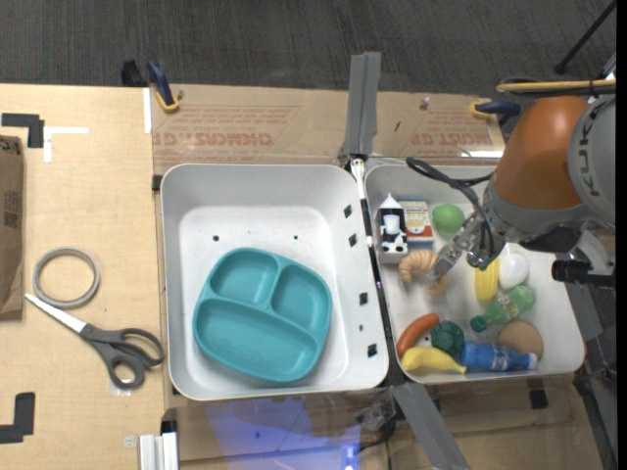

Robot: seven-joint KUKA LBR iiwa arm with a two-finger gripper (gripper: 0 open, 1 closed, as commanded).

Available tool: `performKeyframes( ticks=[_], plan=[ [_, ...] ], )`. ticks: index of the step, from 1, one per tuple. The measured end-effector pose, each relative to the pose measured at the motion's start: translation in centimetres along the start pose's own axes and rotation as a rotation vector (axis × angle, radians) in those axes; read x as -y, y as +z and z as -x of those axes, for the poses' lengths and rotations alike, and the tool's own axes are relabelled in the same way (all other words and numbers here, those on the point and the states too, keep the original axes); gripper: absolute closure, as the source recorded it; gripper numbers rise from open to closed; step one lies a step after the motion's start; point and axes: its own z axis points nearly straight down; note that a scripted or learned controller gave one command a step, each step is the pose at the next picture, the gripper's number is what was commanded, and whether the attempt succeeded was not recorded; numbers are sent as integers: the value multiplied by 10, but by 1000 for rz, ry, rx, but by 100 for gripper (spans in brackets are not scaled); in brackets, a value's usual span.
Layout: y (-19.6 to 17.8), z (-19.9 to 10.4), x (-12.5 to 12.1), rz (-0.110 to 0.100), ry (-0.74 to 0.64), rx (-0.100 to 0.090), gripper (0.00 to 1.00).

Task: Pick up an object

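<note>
The right bin (563, 365) holds several toy foods. Among them are a tan croissant (415, 263), a black-and-white carton (393, 229), a green ball (449, 216), a yellow banana (487, 283) and a white egg (513, 267). My gripper (454, 258) hangs low over the middle of this bin, just right of the croissant and left of the banana. I see no object lifted by it. The grey arm with its orange band (544, 155) reaches in from the right and hides part of the bin's far right side.
Along the right bin's front lie a red pepper (418, 330), a dark green piece (449, 337), a second banana (431, 362), a blue bottle (496, 357) and a brown egg (521, 338). The left bin (186, 204) holds a teal divided plate (263, 311). Scissors (103, 341) and a tape roll (66, 276) lie on the bench at left.
</note>
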Motion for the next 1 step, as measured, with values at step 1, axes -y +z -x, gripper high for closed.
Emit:
performKeyframes(
  ticks=[1],
  plan=[
    [-145, -14, -71, 0, 74, 1, 100]
  ],
)
